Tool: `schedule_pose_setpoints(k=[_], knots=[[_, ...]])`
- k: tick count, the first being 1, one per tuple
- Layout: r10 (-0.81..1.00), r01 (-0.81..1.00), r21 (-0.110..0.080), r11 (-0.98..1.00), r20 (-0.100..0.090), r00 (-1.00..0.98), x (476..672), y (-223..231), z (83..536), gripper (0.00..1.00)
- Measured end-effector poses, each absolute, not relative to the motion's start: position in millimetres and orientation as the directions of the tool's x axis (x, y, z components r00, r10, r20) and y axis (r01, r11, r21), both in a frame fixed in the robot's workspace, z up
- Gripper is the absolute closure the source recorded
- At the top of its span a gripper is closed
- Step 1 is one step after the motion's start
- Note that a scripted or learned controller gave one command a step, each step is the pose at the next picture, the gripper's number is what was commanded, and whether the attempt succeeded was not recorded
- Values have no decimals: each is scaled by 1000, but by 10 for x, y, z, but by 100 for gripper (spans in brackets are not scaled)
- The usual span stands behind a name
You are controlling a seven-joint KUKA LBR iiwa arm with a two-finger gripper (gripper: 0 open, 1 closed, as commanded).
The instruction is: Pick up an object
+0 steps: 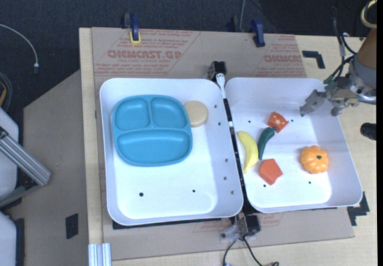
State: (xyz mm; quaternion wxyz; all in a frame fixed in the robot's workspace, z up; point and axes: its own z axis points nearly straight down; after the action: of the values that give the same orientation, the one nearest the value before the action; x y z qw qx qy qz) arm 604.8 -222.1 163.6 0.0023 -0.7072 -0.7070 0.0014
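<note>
You're looking down at a slant on a table [60, 139] w/ two shallow white bins side by side. The arm comes in from the right, and its claw [323, 102] hangs over the far right corner of the right bin [335, 193]. The two fingers are spread apart, tips pointing down, w/ nothing between them.

All the candidate objects lie left of the claw and nearer the camera. Closest is a small red-orange piece w/ a green top [276, 120], just left of the claw and a bit nearer you, not touching it. Farther left and nearer is a dark green pepper [265, 138], w/ a banana [248, 150] beside it by the bin's left wall. A red block [270, 171] sits nearer still. An orange pumpkin [315, 159] rests almost straight toward you from the claw, near the bin's right side.

Well to the claw's left, the left bin [161, 205] holds a blue divided plate [152, 130] and a pale round cookie [195, 113] touching its rim.

Progress, by my read: nothing picked yet. Every object rests on a bin floor. Choosing a target, descent, closing and lift are all left to do.
</note>
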Motion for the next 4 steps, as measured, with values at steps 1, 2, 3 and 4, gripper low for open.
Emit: schedule_pose_setpoints(k=[1,2,3,4], knots=[[1000,1000,-6,0,2,0,5995,-2229,1195,0],[1000,1000,5,3,7,-3,6037,-2203,909,0],[1000,1000,10,4,-2,-4,6040,-2217,1004,100],[1000,1000,6,1,-3,-1,6046,-2158,1458,100]])
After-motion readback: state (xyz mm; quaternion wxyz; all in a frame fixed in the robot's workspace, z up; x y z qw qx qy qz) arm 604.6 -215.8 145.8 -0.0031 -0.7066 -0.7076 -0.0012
